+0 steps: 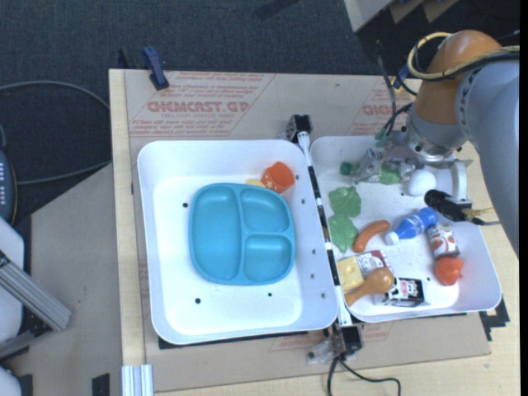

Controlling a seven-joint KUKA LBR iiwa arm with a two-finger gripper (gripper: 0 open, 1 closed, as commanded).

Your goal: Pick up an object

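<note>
My gripper (pixel 375 168) hangs low over the far part of the right bin (pixel 487 291), below the orange band of the arm (pixel 450 64). A small teal piece (pixel 347 169) lies just to its left and a white ball (pixel 421 180) just to its right. Nearer the front lie two green leafy pieces (pixel 344 201), an orange sausage (pixel 371 235), a blue bottle (pixel 417 223), a small can (pixel 442 242), a red tomato (pixel 448 271), a yellow cheese wedge (pixel 351 272), a brown drumstick (pixel 375 285) and a black-and-white packet (pixel 406 291).
The left bin (pixel 165 304) holds a blue divided plate (pixel 242 232) and an orange toy (pixel 279 176) at its far right corner. A black clamp (pixel 299 126) sits where the bins meet. A blue clip (pixel 154 66) lies on the bench's far left.
</note>
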